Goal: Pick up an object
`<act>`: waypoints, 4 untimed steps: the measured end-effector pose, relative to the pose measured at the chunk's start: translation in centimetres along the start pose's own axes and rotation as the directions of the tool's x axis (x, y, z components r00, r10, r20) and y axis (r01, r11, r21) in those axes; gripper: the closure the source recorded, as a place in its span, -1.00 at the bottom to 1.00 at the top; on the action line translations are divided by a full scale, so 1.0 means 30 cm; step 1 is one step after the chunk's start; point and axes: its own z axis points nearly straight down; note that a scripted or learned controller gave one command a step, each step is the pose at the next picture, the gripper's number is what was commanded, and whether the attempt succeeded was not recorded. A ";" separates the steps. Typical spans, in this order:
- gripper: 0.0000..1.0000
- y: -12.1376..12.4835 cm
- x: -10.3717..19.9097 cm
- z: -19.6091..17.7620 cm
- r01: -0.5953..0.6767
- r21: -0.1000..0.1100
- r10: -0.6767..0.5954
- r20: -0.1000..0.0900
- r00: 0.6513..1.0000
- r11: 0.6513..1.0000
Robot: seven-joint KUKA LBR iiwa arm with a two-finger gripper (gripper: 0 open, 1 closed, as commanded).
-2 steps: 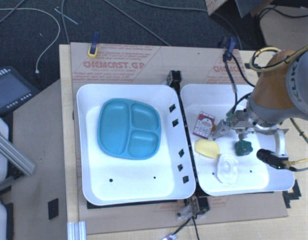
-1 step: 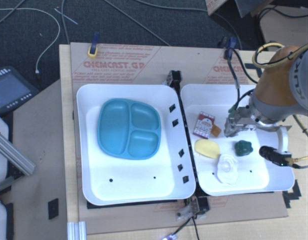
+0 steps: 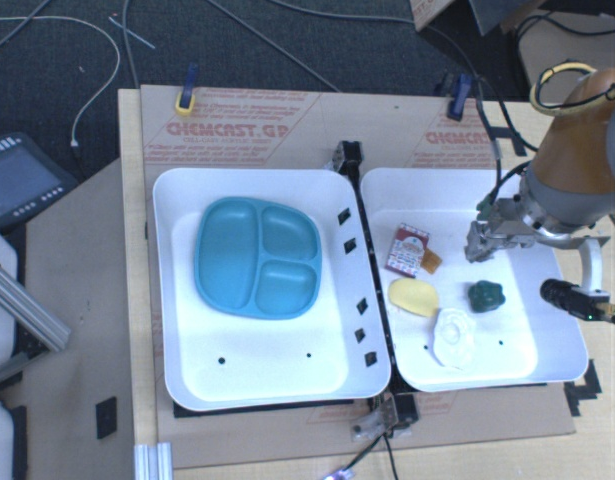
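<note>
The right bin (image 3: 507, 368) holds a red and white packet (image 3: 407, 249) with a small orange piece (image 3: 430, 261) beside it. Below these lie a yellow lump (image 3: 414, 297), a dark green object (image 3: 486, 295) and a white crumpled thing (image 3: 453, 336). My gripper (image 3: 480, 247) hangs over the right bin's upper right part, above and slightly left of the green object. Nothing shows between its fingers, and their spread is too small to make out.
The left bin (image 3: 177, 348) carries a blue divided plate (image 3: 258, 257). A black divider with clips (image 3: 362, 268) runs between the bins. The grey arm with its orange band (image 3: 577, 148) comes in from the right. Cables and a dark device (image 3: 22, 178) lie off the bench at left.
</note>
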 end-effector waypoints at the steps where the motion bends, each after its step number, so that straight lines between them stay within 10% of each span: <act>1: 1.00 0.006 -0.001 -0.175 0.002 -0.002 -0.002 0.000 1.000 1.000; 4: 1.00 -0.073 0.586 -0.158 0.009 0.007 -0.009 -0.005 1.000 1.000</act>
